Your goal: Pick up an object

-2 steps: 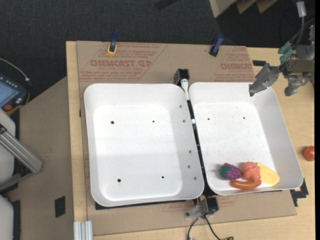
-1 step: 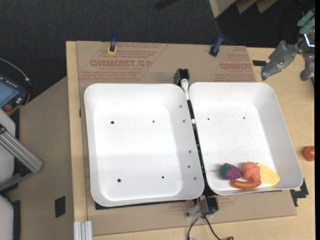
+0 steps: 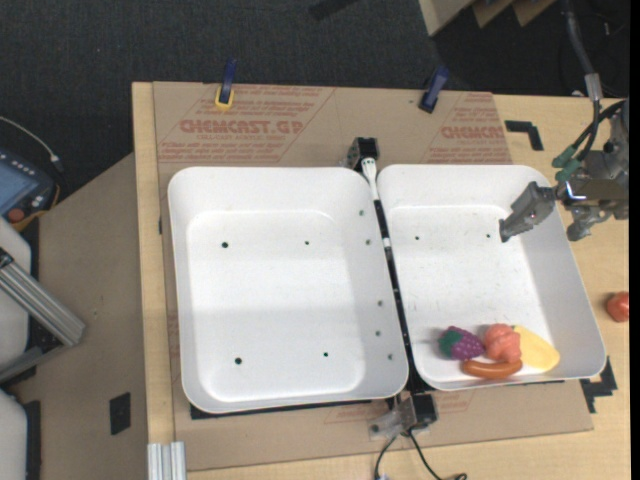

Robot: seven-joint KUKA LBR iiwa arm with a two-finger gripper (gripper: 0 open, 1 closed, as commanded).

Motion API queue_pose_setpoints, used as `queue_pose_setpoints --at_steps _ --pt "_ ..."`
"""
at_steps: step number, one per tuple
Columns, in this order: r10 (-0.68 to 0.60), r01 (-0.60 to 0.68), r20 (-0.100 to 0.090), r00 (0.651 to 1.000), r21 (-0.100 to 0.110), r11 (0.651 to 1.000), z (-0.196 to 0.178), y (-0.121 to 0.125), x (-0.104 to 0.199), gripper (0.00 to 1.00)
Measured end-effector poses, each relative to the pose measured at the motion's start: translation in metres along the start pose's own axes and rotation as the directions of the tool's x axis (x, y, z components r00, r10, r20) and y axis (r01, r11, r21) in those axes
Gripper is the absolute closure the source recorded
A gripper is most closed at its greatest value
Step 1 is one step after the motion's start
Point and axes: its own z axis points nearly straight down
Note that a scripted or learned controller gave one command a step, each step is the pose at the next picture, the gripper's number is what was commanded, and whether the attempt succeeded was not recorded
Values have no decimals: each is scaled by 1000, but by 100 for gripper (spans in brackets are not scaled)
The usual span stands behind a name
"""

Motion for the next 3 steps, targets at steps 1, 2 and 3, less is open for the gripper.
queue_pose_setpoints --at_steps 1,2,3 --pt "-10 10 0 1000 -30 999 -117 0 46 0" --pt "-9 9 0 1000 -11 1000 -91 0 71 0" --pt "-9 9 -1 1000 -26 1000 -151 -1 99 0"
